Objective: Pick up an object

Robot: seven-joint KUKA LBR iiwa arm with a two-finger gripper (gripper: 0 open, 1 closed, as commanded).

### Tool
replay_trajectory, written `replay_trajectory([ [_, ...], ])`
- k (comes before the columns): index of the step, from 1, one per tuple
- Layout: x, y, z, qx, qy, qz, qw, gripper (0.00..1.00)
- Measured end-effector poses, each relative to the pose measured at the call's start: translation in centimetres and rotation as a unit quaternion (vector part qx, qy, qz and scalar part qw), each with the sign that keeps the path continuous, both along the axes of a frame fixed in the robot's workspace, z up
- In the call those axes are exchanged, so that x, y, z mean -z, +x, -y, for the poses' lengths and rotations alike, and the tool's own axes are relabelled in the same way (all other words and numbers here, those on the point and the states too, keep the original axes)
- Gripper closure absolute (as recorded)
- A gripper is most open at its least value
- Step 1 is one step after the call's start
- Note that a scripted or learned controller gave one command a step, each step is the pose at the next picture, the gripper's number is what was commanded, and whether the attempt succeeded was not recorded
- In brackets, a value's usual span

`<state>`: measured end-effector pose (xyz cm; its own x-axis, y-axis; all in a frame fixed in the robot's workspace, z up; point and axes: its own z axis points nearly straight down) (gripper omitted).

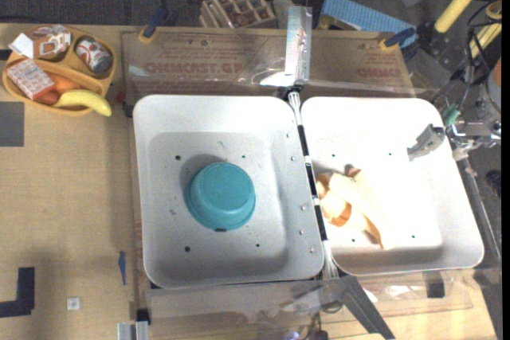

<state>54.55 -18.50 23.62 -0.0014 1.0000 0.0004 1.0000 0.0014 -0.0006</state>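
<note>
A teal bowl (221, 195) sits upside down, round base up, in the left bin (159, 123), well apart from the claw (426, 141). Pale and orange peel-like pieces (347, 205) lie loosely heaped in the right bin (454, 243), nearer the claw, below and left of it.
</note>
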Motion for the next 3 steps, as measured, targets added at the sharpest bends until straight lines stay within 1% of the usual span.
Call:
replay_trajectory([
  [1, 10.2, -0.7, -6.0, 0.024, -0.0003, 0.0, 0.9997, 0.0],
  [2, 14.5, 1.6, -8.2, -0.024, -0.0003, 0.006, 0.9997, 0.0],
  [3, 13.5, 1.7, -8.1, -0.021, 0.0003, 0.008, 0.9997, 1.0],
])
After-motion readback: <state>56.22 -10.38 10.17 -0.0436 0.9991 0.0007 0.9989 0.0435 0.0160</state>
